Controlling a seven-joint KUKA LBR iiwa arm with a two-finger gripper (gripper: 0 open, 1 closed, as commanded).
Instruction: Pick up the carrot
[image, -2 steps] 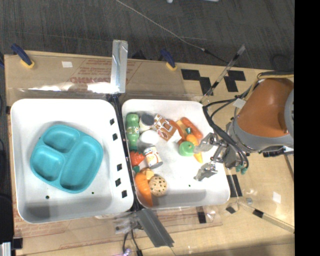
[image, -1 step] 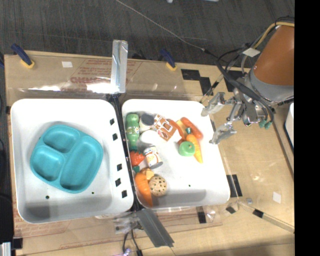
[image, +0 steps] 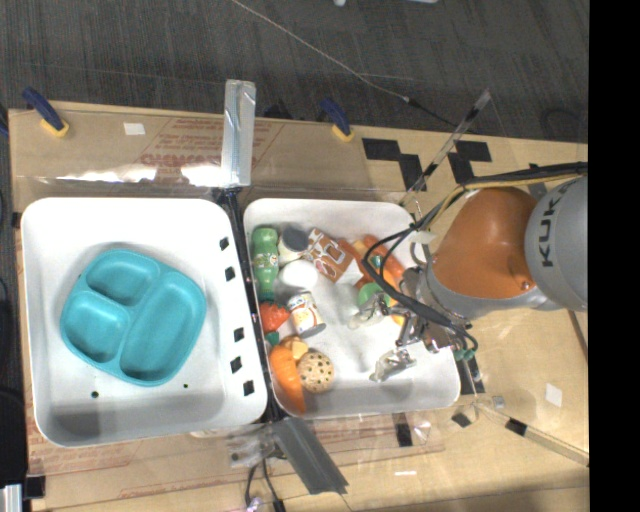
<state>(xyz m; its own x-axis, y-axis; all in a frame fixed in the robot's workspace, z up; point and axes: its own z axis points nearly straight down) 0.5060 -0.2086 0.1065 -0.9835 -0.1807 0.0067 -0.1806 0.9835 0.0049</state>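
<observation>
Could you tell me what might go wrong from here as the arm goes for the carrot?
1. The carrot lies at the right bin's far side, partly under the arm and its cables, so the approach is hard to check.
2. A green item and a printed packet lie close beside it; the gripper might catch one of those instead.
3. The gripper sits nearer the front rim, well off the carrot.

teal tray (image: 133, 316), white bins (image: 60, 225), orange carrot (image: 385, 260)
</observation>
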